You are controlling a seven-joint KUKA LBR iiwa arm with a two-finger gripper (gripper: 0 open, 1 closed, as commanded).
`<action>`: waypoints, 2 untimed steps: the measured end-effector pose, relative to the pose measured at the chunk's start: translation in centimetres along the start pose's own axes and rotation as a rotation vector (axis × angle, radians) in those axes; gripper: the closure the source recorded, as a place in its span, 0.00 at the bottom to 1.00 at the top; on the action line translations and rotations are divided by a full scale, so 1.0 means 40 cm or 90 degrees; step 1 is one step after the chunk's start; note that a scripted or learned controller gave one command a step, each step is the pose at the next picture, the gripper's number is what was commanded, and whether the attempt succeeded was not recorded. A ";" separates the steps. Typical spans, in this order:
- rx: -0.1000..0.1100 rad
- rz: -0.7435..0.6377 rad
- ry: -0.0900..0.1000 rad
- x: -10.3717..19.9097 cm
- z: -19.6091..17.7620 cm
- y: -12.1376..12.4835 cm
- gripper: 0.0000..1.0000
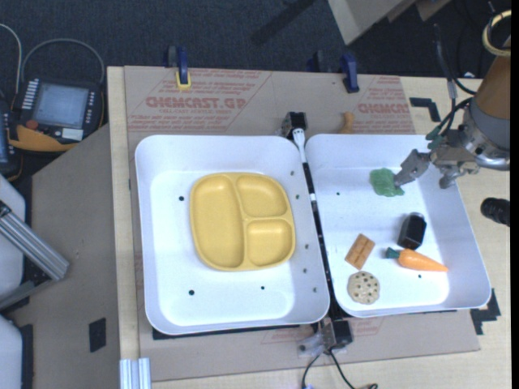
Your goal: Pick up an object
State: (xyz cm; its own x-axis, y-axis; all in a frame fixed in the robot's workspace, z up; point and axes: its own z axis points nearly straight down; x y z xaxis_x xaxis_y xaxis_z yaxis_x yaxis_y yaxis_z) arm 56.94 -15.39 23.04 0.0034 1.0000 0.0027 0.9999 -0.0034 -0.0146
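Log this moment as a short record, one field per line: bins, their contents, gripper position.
left bin: holds a yellow divided plate
right bin: holds green item, black item, carrot, cracker, cookie
gripper: over the right bin's upper part, one finger beside the green item
held object: none seen between the fingers
arm: reaches in from the right
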 end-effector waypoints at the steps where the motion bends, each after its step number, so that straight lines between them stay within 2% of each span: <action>1: -0.009 -0.002 -0.002 0.001 -0.019 0.006 0.00; 2: -0.005 -0.002 0.000 0.026 0.122 0.011 0.00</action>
State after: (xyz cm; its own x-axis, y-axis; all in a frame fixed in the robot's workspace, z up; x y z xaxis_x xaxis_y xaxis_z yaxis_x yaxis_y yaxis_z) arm 57.30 -14.34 18.15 -0.0003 1.0000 0.0022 1.0000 0.0003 -0.0063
